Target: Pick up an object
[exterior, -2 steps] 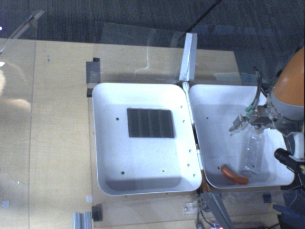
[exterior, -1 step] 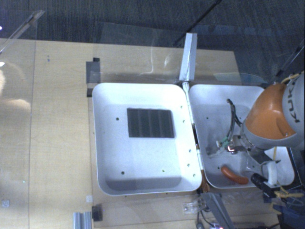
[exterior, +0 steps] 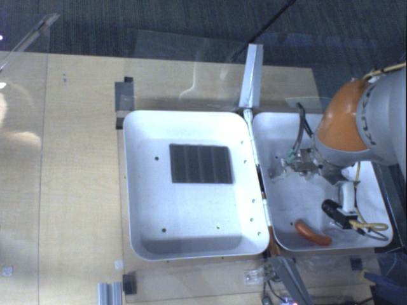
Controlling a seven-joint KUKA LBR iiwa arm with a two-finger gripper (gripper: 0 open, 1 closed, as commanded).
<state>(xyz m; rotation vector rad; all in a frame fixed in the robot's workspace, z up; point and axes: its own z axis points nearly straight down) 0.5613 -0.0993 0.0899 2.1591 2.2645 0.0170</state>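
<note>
A reddish-orange sausage-shaped object [exterior: 312, 232] lies near the front edge of the right bin [exterior: 280, 132]. My gripper [exterior: 294, 164] hangs low over the middle of that bin, under the grey arm with its orange band [exterior: 340, 122]. It is behind the sausage-shaped object and well apart from it. I see nothing held in the gripper.
The left bin [exterior: 137, 189] has a dark ribbed rectangle [exterior: 201, 164] flat on its floor. A metal bar [exterior: 252, 75] stands upright behind the wall shared by the bins. Pale wooden benchtop [exterior: 63, 189] spreads to the left.
</note>
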